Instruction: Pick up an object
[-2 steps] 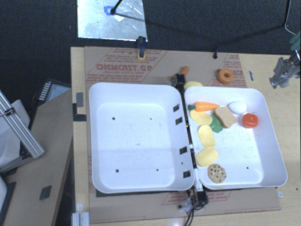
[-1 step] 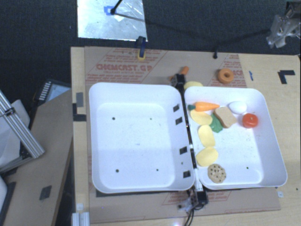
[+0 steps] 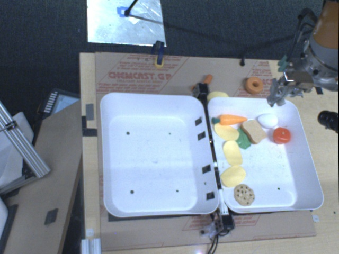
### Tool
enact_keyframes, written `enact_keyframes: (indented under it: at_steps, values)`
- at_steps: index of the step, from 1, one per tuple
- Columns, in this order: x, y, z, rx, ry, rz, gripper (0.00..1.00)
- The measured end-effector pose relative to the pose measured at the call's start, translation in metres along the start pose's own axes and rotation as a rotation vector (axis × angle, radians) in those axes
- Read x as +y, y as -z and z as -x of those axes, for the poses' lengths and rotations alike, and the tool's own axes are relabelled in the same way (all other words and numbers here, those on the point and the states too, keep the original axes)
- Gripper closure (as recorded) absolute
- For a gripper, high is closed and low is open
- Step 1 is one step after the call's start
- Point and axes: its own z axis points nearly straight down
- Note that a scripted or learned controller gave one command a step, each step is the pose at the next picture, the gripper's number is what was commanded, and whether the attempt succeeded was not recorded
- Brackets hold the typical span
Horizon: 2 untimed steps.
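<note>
The right bin (image 3: 310,179) holds several toy foods: an orange carrot (image 3: 233,119), a white egg (image 3: 267,120), a bread slice (image 3: 253,132), a red tomato (image 3: 281,135), a green piece (image 3: 243,140), yellow pieces (image 3: 232,153) and a chocolate-chip cookie (image 3: 243,194). My gripper (image 3: 277,98) hangs over the bin's far right edge, just beyond the egg and right of a brown donut (image 3: 254,85) that lies outside the bin. I see nothing in its grasp.
The left bin (image 3: 106,157) sits beside the right one, with black clips along the shared wall (image 3: 211,142). A yellow item (image 3: 217,96) rests at the right bin's far rim. A shiny sheet (image 3: 125,15) lies at the back left.
</note>
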Motion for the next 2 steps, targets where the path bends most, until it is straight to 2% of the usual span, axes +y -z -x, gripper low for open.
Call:
enact_keyframes:
  at_steps: [1,2]
  values:
    - [-0.042,-0.091,-0.060,0.001,0.008,0.005,1.00]
    - [0.096,-0.052,-0.083,-0.002,0.007,0.029,1.00]
